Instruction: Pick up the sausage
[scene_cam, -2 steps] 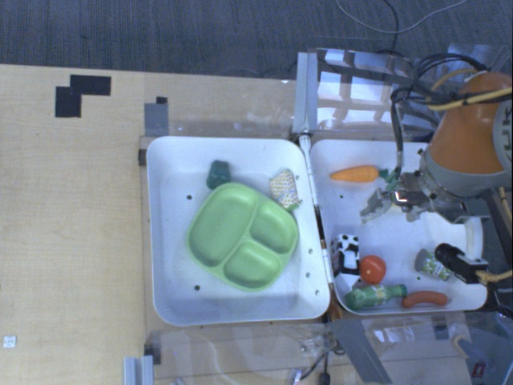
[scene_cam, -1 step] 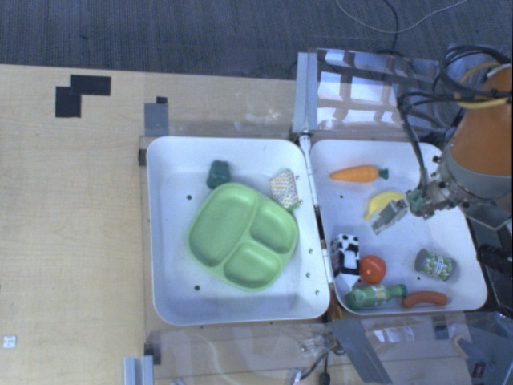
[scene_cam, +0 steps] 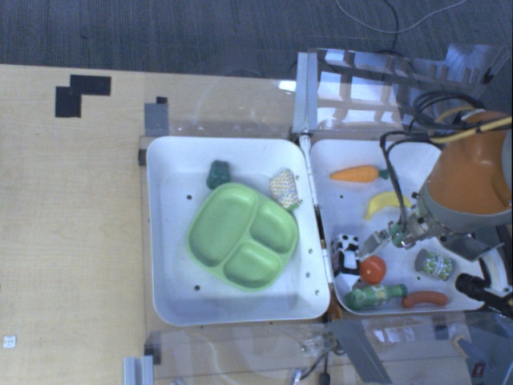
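a: what is under everything?
b: a pale wooden bench (scene_cam: 72,239), with black l-shaped markers (scene_cam: 78,95) near its far left edge.
a: and behind it?
b: dark grey carpet (scene_cam: 200,18), a thin cable (scene_cam: 385,10) looping across it, and a shiny metal frame (scene_cam: 353,91) at the bench's back edge.

The pale wooden surface (scene_cam: 72,231) fills the left of the frame, with black marks (scene_cam: 78,95) at its upper left. In the left bin (scene_cam: 168,295) a green divided plate (scene_cam: 243,236) lies at the centre; a dark green piece (scene_cam: 219,174) sits just above it and a patterned yellowish item (scene_cam: 284,188) touches its upper right edge. The right bin (scene_cam: 321,167) holds a carrot (scene_cam: 354,174) at the top, a banana (scene_cam: 385,203) below it — then a black-and-white toy (scene_cam: 346,254), a tomato (scene_cam: 372,270), a green bottle (scene_cam: 375,296) and a small can (scene_cam: 435,265).
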`<state>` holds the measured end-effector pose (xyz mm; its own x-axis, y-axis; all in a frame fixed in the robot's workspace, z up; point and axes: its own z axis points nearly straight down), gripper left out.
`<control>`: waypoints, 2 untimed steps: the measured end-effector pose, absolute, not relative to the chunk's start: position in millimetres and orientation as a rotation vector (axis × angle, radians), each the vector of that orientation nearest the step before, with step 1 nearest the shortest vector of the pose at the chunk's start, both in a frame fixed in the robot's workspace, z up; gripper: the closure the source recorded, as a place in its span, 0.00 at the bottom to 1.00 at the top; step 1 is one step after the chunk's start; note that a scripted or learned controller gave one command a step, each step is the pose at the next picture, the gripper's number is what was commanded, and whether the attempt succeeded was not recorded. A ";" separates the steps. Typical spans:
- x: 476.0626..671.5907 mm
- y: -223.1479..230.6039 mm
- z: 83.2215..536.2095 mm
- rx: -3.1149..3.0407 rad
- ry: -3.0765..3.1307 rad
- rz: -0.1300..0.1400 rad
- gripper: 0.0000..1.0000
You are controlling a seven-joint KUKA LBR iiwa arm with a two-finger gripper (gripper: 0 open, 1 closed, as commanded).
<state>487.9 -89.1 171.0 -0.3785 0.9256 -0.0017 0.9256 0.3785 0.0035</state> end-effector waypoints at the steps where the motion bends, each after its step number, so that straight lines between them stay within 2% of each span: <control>1: 493.0 -117.6 112.5 1.825 2.530 0.013 0.00; 2: 498.5 -126.6 107.1 1.823 2.519 0.029 0.00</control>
<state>498.5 -126.6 107.1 -0.3124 0.9498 -0.0145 0.9492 0.3128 0.0338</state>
